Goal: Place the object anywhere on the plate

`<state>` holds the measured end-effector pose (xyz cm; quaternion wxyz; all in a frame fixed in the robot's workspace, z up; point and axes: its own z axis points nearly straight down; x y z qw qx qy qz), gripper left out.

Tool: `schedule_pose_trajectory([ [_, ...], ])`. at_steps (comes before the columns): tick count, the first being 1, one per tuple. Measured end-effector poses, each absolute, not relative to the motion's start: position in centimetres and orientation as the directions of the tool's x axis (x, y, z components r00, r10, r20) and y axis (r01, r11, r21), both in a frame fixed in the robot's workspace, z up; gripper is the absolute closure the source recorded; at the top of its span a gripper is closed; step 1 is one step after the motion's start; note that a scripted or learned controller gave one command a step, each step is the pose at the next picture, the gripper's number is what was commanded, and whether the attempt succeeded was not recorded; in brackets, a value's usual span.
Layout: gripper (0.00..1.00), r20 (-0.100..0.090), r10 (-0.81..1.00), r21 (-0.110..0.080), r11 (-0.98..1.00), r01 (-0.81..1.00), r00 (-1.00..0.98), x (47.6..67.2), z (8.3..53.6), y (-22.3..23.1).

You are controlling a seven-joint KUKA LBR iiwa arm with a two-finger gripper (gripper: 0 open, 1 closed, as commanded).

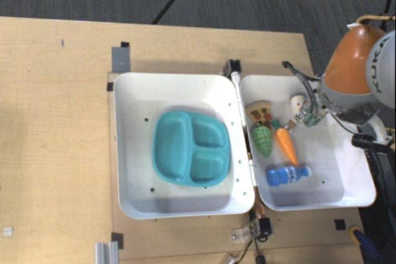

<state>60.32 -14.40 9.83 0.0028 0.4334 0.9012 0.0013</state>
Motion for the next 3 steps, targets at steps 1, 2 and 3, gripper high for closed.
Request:
schedule_pose_trajectory([
  [1,1.0,-0.008,0.913,0.01,0.407,0.913,-0.407,66.1,11.5,-17.8],
  [2,1.0,-0.004,0.873,0.006,0.488,0.873,-0.488,58.0,12.6,-13.4],
  [3,1.0,-0.011,0.848,0.009,0.53,0.848,-0.53,56.2,23.2,-19.1],
])
